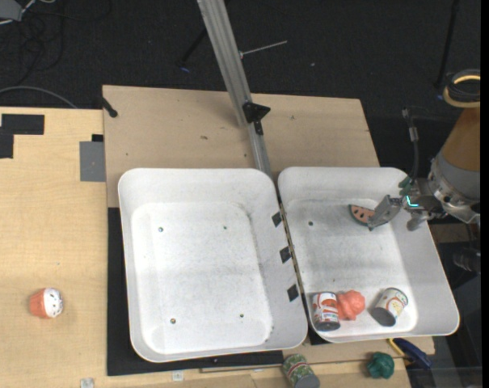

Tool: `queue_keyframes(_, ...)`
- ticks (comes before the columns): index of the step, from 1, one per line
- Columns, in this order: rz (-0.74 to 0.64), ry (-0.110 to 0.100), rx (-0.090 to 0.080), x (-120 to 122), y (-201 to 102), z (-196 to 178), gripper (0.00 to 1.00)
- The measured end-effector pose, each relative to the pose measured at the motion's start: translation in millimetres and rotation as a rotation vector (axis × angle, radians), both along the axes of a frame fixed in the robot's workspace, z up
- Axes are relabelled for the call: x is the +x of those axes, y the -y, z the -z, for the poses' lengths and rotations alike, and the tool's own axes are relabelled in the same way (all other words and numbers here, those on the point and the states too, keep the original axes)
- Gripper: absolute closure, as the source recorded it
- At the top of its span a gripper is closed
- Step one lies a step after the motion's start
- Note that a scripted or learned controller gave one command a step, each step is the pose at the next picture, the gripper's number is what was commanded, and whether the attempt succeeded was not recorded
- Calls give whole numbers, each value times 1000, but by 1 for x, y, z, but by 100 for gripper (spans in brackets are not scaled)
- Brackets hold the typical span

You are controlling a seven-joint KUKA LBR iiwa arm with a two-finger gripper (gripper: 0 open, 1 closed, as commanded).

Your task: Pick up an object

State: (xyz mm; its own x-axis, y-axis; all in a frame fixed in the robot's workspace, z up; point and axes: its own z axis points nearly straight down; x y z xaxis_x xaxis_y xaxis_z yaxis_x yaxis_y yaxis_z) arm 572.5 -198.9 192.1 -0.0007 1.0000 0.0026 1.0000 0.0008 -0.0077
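Arm over the right bin (422,249), reaching in from three o'clock

The gripper (394,214) hangs beside a flat brown piece (360,213) at twelve o'clock; two cans (326,309) and an orange lump (351,304) lie at six o'clock.

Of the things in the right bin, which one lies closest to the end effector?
The flat brownish piece, alone in the right bin's far half beside the end effector. The two cans and the orange lump sit along the near wall.
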Motion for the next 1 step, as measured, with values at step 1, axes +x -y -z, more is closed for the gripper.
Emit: queue_keyframes(1, -1, 5, -1, 1, 0, -3, 0)
